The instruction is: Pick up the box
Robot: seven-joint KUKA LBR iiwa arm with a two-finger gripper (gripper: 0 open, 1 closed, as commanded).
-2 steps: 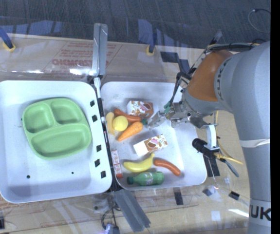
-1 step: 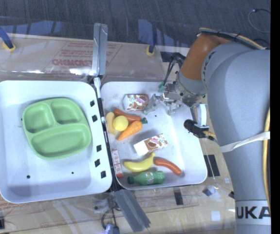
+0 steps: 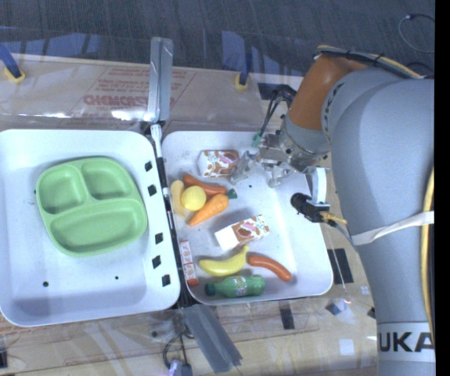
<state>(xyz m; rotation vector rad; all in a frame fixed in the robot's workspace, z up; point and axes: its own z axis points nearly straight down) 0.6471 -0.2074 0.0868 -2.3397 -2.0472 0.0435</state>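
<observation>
Boxes wait in the right bin (image 3: 307, 269), one box (image 3: 219, 163) just left of the tool (image 3: 265, 167), which I think must drop lower to grab it; its grip I cannot tell.

Bench (image 3: 76, 84): a flat top under clear plastic sheeting with faint red printing, carrying two shallow white bins side by side.
Right bin (image 3: 307, 269): the bin directly beneath the gripper (image 3: 262, 165), which hangs over its far edge; it rests flat on the bench.
Left bin (image 3: 13, 233): touching the right bin along a shared edge, on the side away from the arm.
Yellow clips (image 3: 12, 74): at the sheeting's far edge, one far to the gripper's left, another (image 3: 243, 83) just beyond the gripper.
</observation>
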